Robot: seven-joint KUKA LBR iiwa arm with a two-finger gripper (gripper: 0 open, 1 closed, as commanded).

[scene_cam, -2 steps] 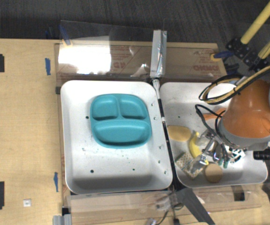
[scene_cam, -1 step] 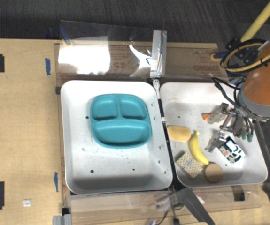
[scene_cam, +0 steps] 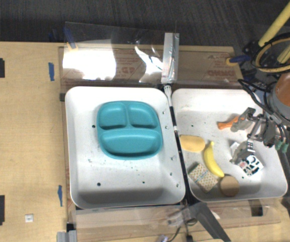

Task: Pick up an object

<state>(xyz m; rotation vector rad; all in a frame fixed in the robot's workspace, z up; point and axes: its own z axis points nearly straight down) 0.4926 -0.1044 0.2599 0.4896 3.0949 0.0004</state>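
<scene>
2 shallow white bins: left bin (scene_cam: 79, 185) w/ 1 teal divided plate (scene_cam: 129, 128), 3 compartments; right bin (scene_cam: 205, 102) w/ the loose items. In right bin: 1 banana (scene_cam: 213, 161), 1 pale yellow lump (scene_cam: 192, 144), 1 patterned square block (scene_cam: 201, 177), 1 brown round item (scene_cam: 229, 185), 1 orange item (scene_cam: 226, 124), 1 black-and-white item (scene_cam: 251, 165) — 6 total. 1 arm, 1 gripper (scene_cam: 245, 140).

Arm (scene_cam: 286, 92) enters from 3 o'clock, orange band at wrist, bent down w/ wrist pointing toward 8 o'clock. Gripper (scene_cam: 241, 153) hangs low, approx 4 o'clock of frame center; finger state can't tell.
</scene>
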